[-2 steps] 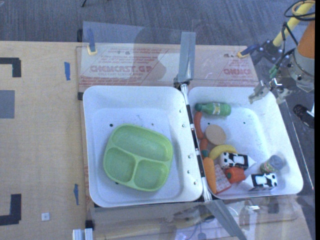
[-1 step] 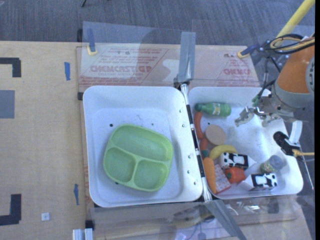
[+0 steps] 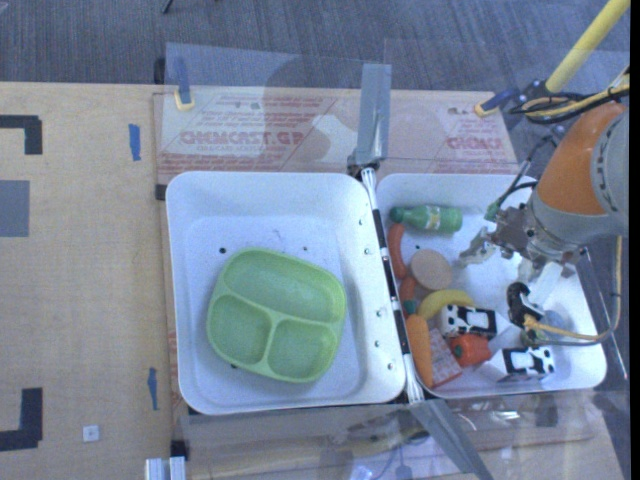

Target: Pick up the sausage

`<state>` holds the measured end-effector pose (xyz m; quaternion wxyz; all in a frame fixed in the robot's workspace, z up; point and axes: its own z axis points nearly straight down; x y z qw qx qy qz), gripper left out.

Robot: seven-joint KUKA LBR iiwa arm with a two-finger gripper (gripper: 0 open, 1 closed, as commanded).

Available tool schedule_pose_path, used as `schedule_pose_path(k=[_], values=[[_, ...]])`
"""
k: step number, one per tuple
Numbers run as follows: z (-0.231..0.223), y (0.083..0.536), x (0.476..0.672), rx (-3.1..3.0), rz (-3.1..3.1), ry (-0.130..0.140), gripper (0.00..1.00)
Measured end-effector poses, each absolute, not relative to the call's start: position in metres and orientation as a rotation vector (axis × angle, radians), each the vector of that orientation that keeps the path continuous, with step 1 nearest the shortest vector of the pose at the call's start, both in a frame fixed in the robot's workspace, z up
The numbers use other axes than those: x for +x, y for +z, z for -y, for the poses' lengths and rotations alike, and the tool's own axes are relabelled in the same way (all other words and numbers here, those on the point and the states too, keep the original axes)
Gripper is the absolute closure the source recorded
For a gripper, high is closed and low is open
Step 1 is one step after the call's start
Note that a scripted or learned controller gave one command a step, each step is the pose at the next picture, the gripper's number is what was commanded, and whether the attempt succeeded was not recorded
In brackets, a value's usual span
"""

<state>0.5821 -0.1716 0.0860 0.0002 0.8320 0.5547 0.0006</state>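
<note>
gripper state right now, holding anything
Two-finger gripper on the grey arm: cannot be told whether open or closed; nothing visible between its fingers, over the right white bin.

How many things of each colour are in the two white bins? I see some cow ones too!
Green: 2, the divided plate and the bottle
Orange or red: 4, the sausage, the carrot, the tomato-like piece and a small orange piece
Tan: 1, the round piece
Yellow: 1, the banana
Black-and-white cow pattern: 2
Total: 10
</note>
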Motion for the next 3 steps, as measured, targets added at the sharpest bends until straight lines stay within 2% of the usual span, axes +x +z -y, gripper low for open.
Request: schedule_pose_path(k=[1, 2, 3], values=[[0.133, 0.087, 0.488, 2.782, -1.459, 0.006, 0.00], [0.108, 0.089, 0.483, 2.682, -1.574, 0.011, 0.00], [0.112, 0.099, 0.483, 2.683, -1.565, 0.007, 1.00]])
